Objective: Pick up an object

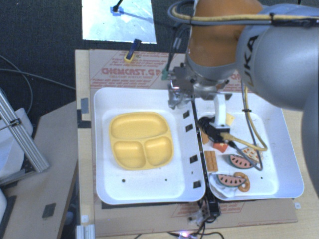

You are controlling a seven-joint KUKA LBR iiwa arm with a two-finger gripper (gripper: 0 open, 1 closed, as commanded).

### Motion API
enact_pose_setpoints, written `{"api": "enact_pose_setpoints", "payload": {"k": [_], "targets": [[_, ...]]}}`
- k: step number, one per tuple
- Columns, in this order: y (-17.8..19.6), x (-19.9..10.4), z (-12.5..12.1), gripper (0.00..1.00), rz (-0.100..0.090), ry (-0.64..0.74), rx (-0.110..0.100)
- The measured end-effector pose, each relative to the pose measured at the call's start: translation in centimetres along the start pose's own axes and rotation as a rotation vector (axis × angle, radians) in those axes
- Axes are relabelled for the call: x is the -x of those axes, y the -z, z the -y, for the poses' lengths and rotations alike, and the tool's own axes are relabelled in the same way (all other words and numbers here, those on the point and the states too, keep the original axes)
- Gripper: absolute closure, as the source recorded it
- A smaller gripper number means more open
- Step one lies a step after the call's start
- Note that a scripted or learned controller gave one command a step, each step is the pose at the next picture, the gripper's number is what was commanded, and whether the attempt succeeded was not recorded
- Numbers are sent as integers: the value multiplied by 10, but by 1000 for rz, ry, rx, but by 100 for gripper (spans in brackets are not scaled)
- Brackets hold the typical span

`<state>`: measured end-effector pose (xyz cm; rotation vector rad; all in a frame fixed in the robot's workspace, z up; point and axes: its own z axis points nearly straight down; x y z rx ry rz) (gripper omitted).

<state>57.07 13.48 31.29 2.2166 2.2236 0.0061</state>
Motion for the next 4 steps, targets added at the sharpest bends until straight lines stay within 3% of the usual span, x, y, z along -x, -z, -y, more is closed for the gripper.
{"api": "enact_pose_setpoints", "payload": {"k": [1, 2, 3, 4], "targets": [[11, 0, -1, 100, -1, 2, 2], [-215, -65, -5, 100, -2, -1, 8], [-221, -60, 71, 100, -3, -5, 34], [-143, -40, -39, 100, 0, -3, 14]]}}
